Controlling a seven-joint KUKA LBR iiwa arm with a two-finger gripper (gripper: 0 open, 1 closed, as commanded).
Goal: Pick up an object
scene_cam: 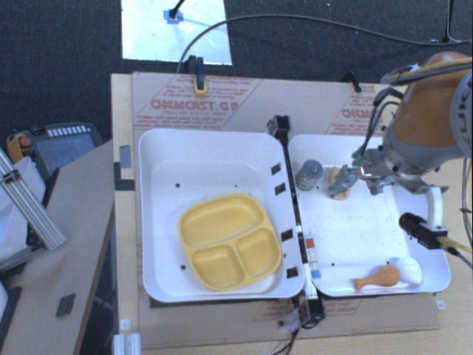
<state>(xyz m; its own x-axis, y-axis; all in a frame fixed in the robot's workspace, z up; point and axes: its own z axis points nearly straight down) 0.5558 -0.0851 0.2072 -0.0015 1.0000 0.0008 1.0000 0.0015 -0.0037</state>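
Tan lumpy object (344, 176) sits under the claw (341, 184), just right of the small grey-green jar (310, 174); claw's state unreadable, so a misjudged grasp may nudge the jar

a robotics lab: a tabletop (222, 95) lined with printed board carries two white bins (159, 150), cables (295, 21) trail over dark carpet (59, 50), and a teach pendant (63, 146) sits at left.
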